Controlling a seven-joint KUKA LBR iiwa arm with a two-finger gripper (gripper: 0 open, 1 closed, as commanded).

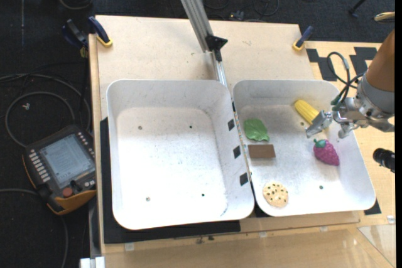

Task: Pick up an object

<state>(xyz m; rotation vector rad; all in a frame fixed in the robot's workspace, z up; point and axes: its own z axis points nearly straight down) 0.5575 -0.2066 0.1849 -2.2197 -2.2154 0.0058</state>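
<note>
— Where was the arm [380, 81]?

— It came in from the right, its wrist over the right bin's [361, 198] far right side; the gripper [331, 124] hung low there, fingers spread, nothing between them; one finger [316, 127] pointed left toward the yellow corn [306, 111], the other sat just above the purple berry toy [326, 152].

— And the things to pick?

— All lay in the right bin; the corn near the back, the berry toy just below the gripper, a green leafy piece [255, 130] and a brown block [261, 151] close to the divider, a speckled cookie [275, 194] at the front; the left bin [125, 103] stood beside it on the desk [157, 50].

— Anything unclear?

— The arm's upper part was cut off at the edge; whether a finger touched the berry toy, I couldn't tell.
</note>
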